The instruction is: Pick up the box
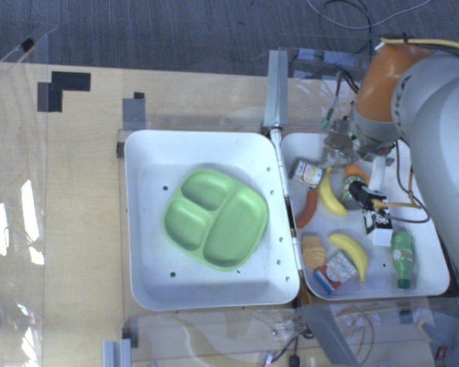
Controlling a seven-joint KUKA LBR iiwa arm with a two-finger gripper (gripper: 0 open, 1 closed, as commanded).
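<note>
A small box with white, red and blue print lies at the front of the right bin, between a round cracker and a banana. My gripper hangs over the back of that bin, under the orange-banded wrist. It is just right of a small white and yellow packet and well behind the box, not touching it. Nothing shows held in it.
The right bin also holds a second banana, a reddish sausage, an orange item, a white tag and a green bottle. A green divided plate lies in the left bin. Cables run beside the arm.
</note>
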